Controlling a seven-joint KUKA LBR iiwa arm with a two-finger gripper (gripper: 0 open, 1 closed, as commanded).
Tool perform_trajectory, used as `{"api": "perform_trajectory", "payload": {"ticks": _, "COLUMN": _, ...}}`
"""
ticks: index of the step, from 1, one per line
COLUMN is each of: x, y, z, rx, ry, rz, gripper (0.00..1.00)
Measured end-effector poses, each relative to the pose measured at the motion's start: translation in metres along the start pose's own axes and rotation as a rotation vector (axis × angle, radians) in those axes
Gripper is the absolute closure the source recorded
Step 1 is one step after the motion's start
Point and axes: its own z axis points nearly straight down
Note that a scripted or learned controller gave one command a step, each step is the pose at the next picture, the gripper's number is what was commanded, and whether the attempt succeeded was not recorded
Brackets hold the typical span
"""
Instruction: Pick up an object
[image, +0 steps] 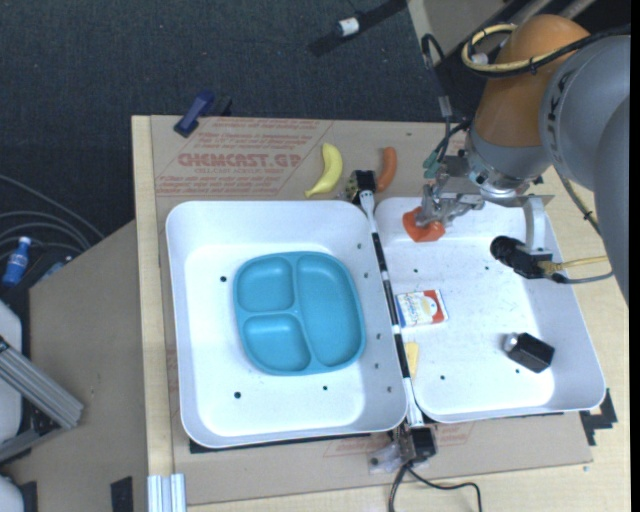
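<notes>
Colours: left bin (182, 232) and right bin (470, 300) white, divided plate (298, 312) turquoise, lump (425, 229) red-orange, packet (420, 307) white with red-orange print, block (528, 351) black, scrap (411, 358) yellow, banana (325, 171) yellow, carrot (386, 168) orange, clip (193, 115) blue, bench (160, 190) tan with red lettering, arm (600, 95) grey with an orange band.

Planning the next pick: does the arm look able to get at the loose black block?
Probably yes: the black block lies alone on bare floor, in the same bin as the claw.
</notes>
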Motion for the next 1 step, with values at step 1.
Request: {"api": "perform_trajectory", "payload": {"ticks": 1, "x": 0.0738, "y": -0.0444, "z": -0.0361, "rx": 0.004, "ry": 0.001, "rz": 0.0, "gripper": 1.0}}
